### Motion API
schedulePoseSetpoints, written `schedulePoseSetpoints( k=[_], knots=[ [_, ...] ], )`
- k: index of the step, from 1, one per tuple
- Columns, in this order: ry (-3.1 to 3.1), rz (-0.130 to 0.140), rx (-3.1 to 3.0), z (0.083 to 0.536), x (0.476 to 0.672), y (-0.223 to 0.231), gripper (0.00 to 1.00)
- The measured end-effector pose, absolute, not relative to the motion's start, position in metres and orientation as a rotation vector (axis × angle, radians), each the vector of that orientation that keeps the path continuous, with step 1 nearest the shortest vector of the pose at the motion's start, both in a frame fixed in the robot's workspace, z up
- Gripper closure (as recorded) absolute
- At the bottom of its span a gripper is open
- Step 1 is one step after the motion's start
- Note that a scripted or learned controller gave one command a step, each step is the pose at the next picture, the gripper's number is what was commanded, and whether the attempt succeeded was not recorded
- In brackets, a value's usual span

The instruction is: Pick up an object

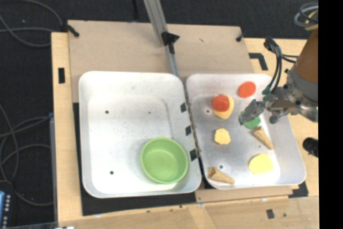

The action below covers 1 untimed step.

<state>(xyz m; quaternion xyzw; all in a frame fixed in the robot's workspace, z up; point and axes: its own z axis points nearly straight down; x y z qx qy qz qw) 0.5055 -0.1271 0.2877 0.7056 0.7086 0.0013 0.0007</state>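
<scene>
Green round bowl (164, 160), smooth white bin (107, 94)

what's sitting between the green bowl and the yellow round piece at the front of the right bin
In the camera view, a tan wedge-shaped piece lies between the green bowl and the yellow round piece.

Left bin (107, 94) lies open around the green bowl (164, 160); right bin (206, 88) is crowded.

Grey metal gripper (256, 113), orange band (310, 61) above wrist, black cables (276, 64) looping alongside.
</scene>
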Motion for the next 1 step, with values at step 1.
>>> schedulePoseSetpoints(
  k=[1],
  knots=[
    [2.223,0.005,2.218,0.2877,0.5056,-0.127,0.0]
  ],
)
